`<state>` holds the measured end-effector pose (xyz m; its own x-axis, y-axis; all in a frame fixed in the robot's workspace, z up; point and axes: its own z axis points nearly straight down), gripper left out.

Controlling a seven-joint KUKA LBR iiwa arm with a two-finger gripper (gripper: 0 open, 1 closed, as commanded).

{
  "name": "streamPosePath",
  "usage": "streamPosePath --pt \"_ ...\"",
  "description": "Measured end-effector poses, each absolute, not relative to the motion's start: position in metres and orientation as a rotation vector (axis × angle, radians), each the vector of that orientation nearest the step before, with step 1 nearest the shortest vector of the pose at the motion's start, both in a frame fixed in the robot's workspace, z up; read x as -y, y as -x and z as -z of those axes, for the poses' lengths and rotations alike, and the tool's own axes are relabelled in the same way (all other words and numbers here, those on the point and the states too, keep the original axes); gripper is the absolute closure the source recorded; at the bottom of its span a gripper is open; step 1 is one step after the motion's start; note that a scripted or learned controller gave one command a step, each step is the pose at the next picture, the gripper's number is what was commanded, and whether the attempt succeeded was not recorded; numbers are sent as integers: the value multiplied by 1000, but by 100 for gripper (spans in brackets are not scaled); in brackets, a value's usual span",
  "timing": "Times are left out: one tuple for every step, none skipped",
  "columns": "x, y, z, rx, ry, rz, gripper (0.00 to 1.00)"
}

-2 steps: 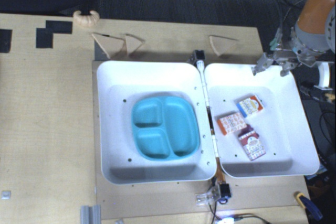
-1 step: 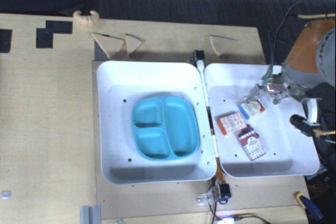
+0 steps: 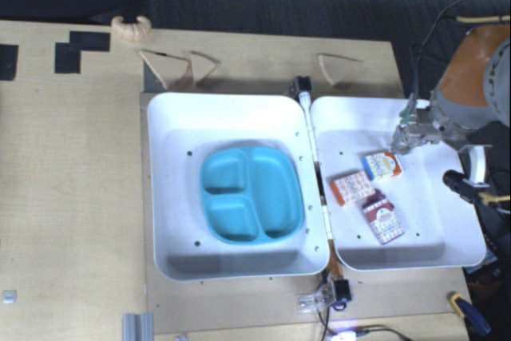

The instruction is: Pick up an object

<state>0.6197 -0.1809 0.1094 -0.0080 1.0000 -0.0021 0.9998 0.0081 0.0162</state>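
Three small packets lie in the right bin. A blue, white and orange one sits toward the back. An orange and white one lies left of it. A dark red and white one lies nearest the front. My gripper hangs over the back right part of this bin, just above and to the right of the blue packet. Nothing shows between its fingers.
The left bin holds a blue divided tray in its middle. A thin divider separates the two bins. The arm's orange band and grey body stand over the right bin's far right side. Cables lie at the bench's front edge.
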Motion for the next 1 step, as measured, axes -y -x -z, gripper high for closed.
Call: streamPosePath --pt "181 -619 -109 -2222 -2204 -15 0"
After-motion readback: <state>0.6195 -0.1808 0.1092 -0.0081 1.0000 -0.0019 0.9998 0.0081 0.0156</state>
